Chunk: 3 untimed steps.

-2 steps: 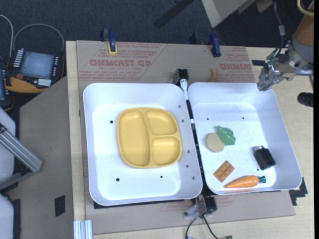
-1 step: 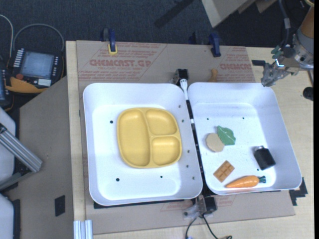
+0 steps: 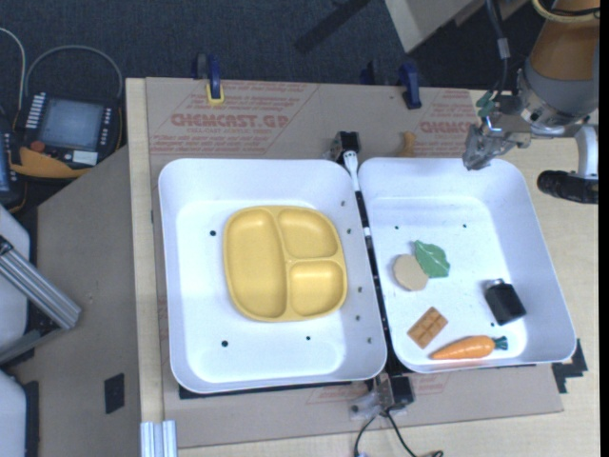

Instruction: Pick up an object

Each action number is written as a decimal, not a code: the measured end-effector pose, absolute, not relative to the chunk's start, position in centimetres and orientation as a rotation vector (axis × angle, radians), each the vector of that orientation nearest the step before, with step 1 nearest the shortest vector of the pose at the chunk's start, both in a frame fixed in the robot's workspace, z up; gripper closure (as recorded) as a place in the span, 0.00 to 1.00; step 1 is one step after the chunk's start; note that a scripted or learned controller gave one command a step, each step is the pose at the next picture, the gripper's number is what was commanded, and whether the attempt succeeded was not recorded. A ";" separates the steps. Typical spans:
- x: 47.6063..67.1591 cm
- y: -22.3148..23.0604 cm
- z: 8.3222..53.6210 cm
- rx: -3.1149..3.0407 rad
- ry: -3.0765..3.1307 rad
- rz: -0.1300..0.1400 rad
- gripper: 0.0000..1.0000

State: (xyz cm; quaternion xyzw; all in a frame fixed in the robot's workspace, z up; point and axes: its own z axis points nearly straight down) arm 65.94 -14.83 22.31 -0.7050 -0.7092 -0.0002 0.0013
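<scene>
— Lying in the right bin (image 3: 533,219), are those the things to pick from?

— Yes. The green leaf (image 3: 432,258) and the tan disc (image 3: 411,273) touch each other, well below the gripper (image 3: 479,152) and a little to its left. Lower still lie the brown waffle piece (image 3: 427,327) and the carrot (image 3: 465,348); the black block (image 3: 504,302) sits well below the gripper, slightly to its right.

— And the gripper?

— It hangs at the bin's far rim, nothing between its fingers; whether the jaws are parted or closed, I cannot tell.

— Farther out?

— The left bin (image 3: 190,217) holds a yellow divided plate (image 3: 284,261), far left of and below the gripper.
</scene>
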 end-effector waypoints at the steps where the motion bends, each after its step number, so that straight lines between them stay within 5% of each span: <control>1: 65.8 -9.0 21.5 -2.212 -2.226 -0.001 1.00; 3: 63.8 1.3 22.2 -2.214 -2.224 0.002 1.00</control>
